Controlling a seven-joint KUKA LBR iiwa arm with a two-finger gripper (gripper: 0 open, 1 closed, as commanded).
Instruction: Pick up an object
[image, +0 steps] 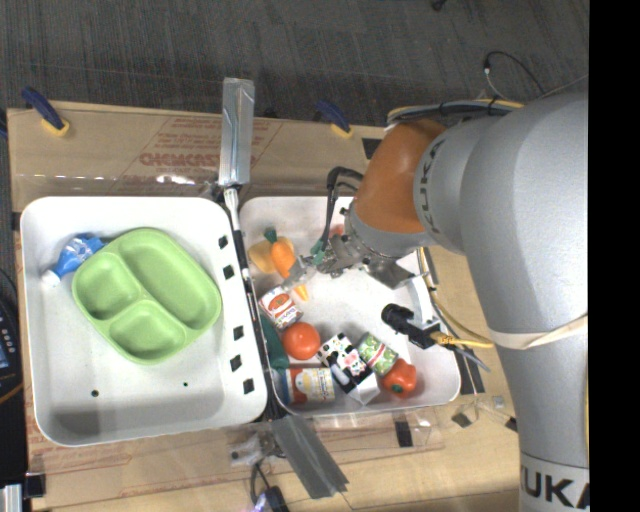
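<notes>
The arm (520, 220) reaches in from the right over the right bin (300, 215), with the gripper (330, 255) down near the carrot (280, 256) at the bin's back-left. Can't tell if the jaws are open or closed from here. A tomato (301, 341), a small carton (279, 305) and a bottle (312, 385) sit toward the front. The left bin (60, 400) has a green divided plate (147, 293) in it.
</notes>
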